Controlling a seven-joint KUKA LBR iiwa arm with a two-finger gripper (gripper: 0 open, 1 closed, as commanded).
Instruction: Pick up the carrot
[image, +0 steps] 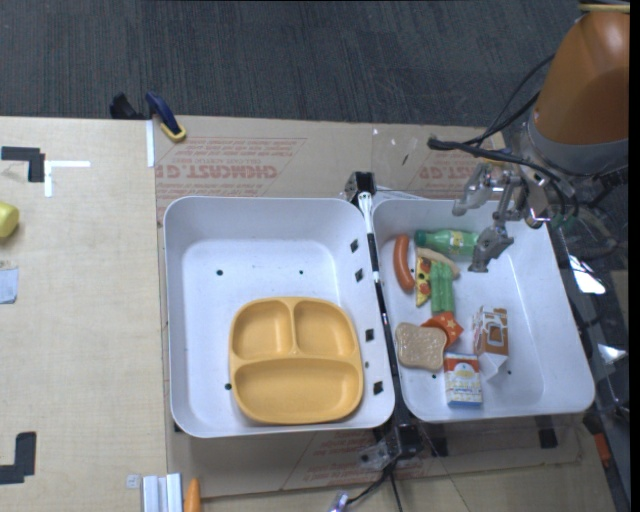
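Spreading apart with nothing between them, the fingers (484, 250) of the gripper (478, 228) hang over the far part of the right bin (560, 330), near a green bottle (447, 240). The carrot (403, 262), as I judge it, lies left of them by the bin's left wall: a slim orange-red stick with rounded ends, running near to far. A yellow wedge (424, 278) crowds its right side. Best to shift left, turn the jaws across its width, and drop at mid-length so one finger clears the wall.
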